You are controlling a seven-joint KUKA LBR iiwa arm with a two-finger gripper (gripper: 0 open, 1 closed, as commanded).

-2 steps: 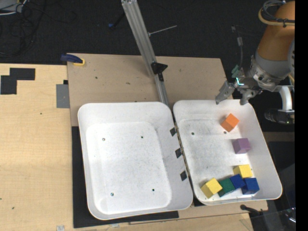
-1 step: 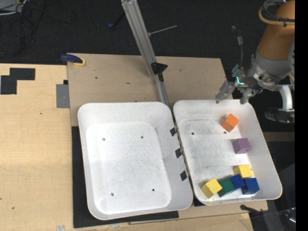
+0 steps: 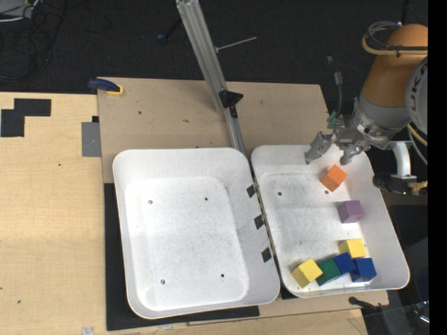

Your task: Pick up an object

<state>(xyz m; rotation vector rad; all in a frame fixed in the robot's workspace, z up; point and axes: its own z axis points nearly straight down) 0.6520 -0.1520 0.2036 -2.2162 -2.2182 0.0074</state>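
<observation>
Blocks (image 3: 337,265) in rt bin (image 3: 391,237)

You are not seeing any readable text, label, brand, number or sign anywhere in this view.
</observation>
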